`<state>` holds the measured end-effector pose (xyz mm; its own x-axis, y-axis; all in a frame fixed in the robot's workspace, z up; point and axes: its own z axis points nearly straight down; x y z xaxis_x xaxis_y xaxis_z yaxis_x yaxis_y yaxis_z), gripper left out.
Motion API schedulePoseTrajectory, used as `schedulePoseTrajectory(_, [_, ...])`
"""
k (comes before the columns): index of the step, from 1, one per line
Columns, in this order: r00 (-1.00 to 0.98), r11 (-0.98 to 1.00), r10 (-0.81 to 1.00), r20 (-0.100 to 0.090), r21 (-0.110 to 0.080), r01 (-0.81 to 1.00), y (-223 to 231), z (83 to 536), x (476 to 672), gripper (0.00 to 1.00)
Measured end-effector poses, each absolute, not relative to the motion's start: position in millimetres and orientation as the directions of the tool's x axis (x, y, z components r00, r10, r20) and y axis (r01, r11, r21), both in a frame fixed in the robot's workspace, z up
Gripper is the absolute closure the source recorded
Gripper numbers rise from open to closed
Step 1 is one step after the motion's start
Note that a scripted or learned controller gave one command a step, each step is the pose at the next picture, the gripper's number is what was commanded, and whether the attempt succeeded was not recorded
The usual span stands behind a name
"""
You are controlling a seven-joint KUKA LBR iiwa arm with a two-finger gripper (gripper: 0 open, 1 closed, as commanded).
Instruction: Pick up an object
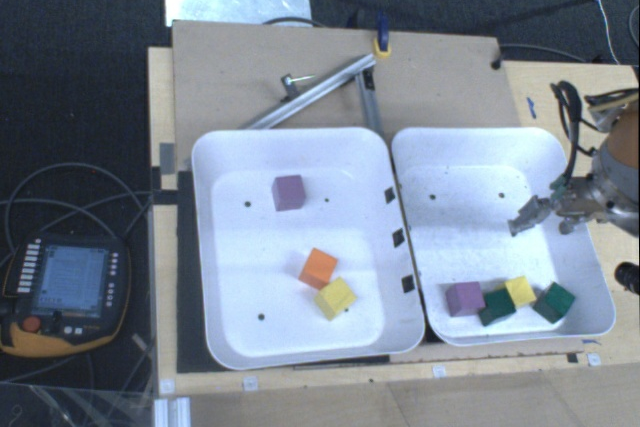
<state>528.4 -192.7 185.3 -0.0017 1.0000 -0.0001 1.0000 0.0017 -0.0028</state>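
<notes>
Risk: crowding in right bin; purple block, dark green block, yellow block and green block sit touching along its near wall, so a descent could wedge or shove neighbours.
Gripper: above that bin's right side, well back from the row; jaw state cannot be told.
Target look: small, matte cubes, likely light; purple block nearest the bin's left end.
</notes>
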Motion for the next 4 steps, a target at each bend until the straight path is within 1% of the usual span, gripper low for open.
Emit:
schedulePoseTrajectory(1, [-0.003,0.003,1.000,0.001,-0.003,1.000,-192,125,534.6,0.00])
schedulePoseTrajectory(2, [-0.003,0.003,1.000,0.000,-0.002,1.000,-192,88,534.7,0.00])
schedulePoseTrajectory(3, [-0.005,0.005,1.000,-0.002,0.004,1.000,-192,101,536.2,1.00])
schedulePoseTrajectory(4, [-0.004,0.004,1.000,-0.003,0.008,1.000,-200,157,546.1,1.00])
